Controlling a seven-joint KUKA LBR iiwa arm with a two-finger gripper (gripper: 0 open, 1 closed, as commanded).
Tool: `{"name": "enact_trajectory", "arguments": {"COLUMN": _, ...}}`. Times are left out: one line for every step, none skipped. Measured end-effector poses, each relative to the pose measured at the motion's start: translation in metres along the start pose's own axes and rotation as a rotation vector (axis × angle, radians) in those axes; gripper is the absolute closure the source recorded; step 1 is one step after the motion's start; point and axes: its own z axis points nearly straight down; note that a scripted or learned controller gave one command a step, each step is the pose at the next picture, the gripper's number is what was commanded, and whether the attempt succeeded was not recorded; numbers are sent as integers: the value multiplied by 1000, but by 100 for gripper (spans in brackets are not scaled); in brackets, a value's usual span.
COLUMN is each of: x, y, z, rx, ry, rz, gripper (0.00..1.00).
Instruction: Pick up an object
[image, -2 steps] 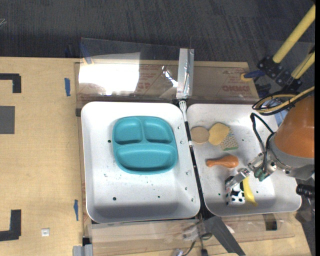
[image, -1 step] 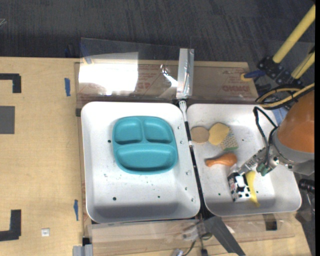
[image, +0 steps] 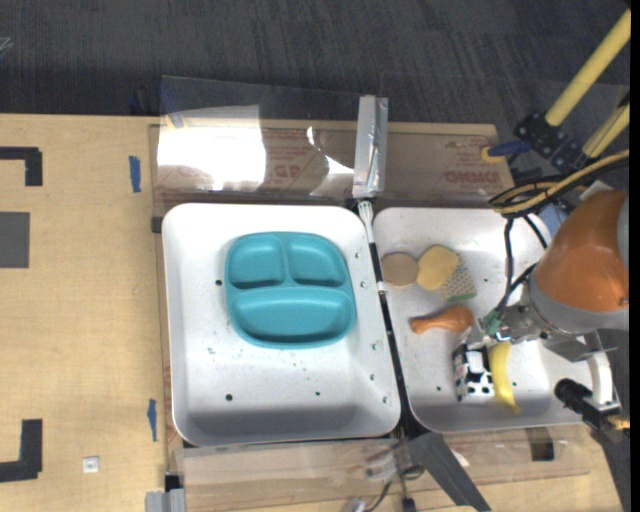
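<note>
lying lengthwise toward the bench's front, banana (image: 503, 377) beside pincer (image: 478, 372), grip unclear.

Wooden bench (image: 70, 300), two white bins (image: 200, 390) side by side

Left bin (image: 190, 330): lying beside the right bin (image: 440, 405), holding a teal divided plate (image: 290, 288)
Bench (image: 70, 300): showing black corner marks and blue tape
Cardboard wall (image: 300, 160): standing behind both bins
</note>
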Motion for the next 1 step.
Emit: {"name": "enact_trajectory", "arguments": {"x": 11, "y": 16, "z": -1, "rx": -17, "ry": -18, "rz": -627, "gripper": 100}}
